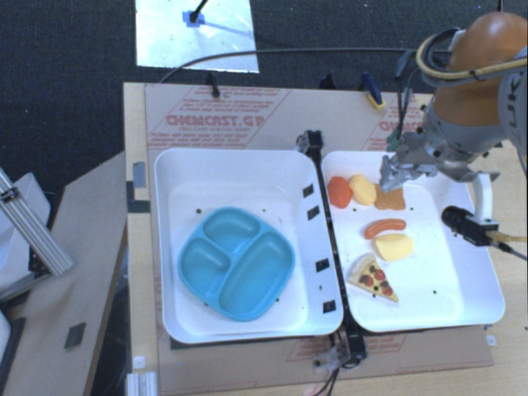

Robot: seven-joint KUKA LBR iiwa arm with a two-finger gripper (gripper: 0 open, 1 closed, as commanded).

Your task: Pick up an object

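Observation:
In the right bin [462, 304] lie several toy foods: a red-orange piece [339, 192], a yellow piece [362, 190], a brown toast-like piece [391, 198], a sausage [385, 228], a yellow wedge [394, 247] and a pizza slice [373, 277]. My gripper [394, 176] hangs at the bin's far side, its tip right over the brown piece and beside the yellow one. Nothing shows between its fingers.
The left bin [190, 180] holds a blue divided plate [238, 261]. A black clamp strip [322, 238] joins the two bins. The arm's black fitting [466, 223] and cable overhang the right bin's right side. A metal rail [29, 229] lies off the bench at left.

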